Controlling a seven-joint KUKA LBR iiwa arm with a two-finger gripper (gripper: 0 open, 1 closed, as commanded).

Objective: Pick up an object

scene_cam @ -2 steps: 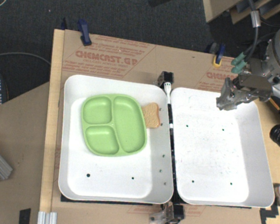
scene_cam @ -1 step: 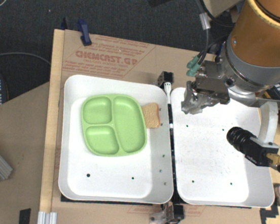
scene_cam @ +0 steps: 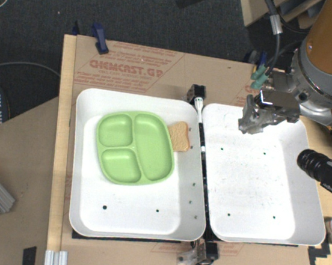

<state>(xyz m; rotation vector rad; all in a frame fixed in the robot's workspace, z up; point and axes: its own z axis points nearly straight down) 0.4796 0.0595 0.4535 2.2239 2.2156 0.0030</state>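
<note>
Green divided plate (scene_cam: 135,148) sits in the left bin (scene_cam: 83,209), nearer the camera than anything else loose. Moulded plastic by the look, three compartments, glossy, rounded rim; likely light and stiff but wide and slick, so only a rim pinch would hold. Touching its far-right edge lies a tan cracker-like slab (scene_cam: 180,136), flat, matt, speckled; probably light and brittle if real, best pinched across its narrow width. Either could serve as the pick. Right bin (scene_cam: 263,226) is smooth white, speckled with dark flecks. Gripper (scene_cam: 253,126) hangs over its far-left part, well apart from both objects, nothing seen held; whether open or closed, cannot tell. Both bins rest on a cardboard-covered worktop (scene_cam: 132,64).
</note>
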